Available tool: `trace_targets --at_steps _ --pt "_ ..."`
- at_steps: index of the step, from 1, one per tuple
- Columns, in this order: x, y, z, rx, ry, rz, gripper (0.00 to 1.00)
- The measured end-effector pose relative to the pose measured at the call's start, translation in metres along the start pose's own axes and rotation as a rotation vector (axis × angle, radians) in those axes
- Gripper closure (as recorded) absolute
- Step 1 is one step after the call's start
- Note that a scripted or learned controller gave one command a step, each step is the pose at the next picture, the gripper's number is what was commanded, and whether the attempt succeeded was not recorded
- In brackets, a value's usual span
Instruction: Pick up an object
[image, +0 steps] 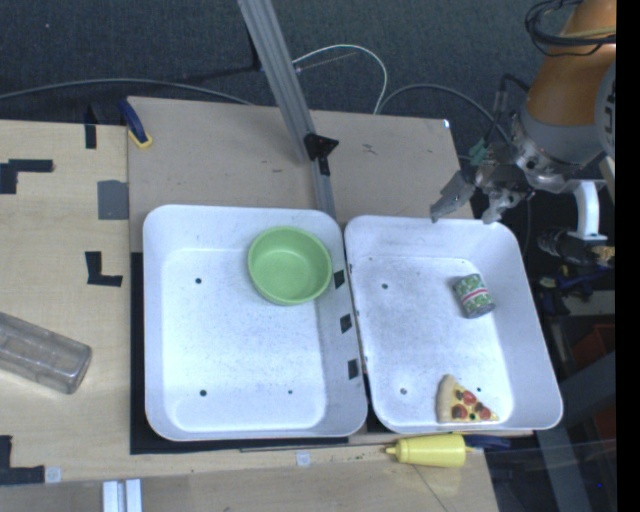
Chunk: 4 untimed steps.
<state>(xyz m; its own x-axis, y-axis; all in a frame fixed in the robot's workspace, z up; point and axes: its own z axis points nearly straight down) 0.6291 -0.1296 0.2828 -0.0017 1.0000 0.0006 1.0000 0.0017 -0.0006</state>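
A small green can with a red-and-white label (472, 296) lies on its side in the right bin (420, 330), toward its right side. A toy pizza slice (460, 400) rests near that bin's front right corner. A green bowl (289, 264) sits upright at the back right of the left bin (200, 350). My gripper (464, 207) hangs open over the back rim of the right bin, its two dark fingers spread apart with nothing between them. It is well behind and slightly left of the can.
A yellow squeeze bottle (432, 451) lies on the bench just in front of the right bin. A clear plastic cylinder (40, 352) lies at the far left. A slanted metal pole (290, 90) rises behind the bins, and cables trail across the back.
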Motion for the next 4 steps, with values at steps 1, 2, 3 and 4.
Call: trace_targets --at_steps 1,2,3,4 --pt "0.0 0.0 0.0 0.0 -0.001 -0.001 0.0" --pt "0.002 -0.002 0.065 0.008 -0.001 0.0 0.0" --pt "0.004 -0.008 0.123 0.001 -0.001 0.0 0.0" --pt "0.01 -0.011 0.187 0.006 -0.001 -0.001 0.0"
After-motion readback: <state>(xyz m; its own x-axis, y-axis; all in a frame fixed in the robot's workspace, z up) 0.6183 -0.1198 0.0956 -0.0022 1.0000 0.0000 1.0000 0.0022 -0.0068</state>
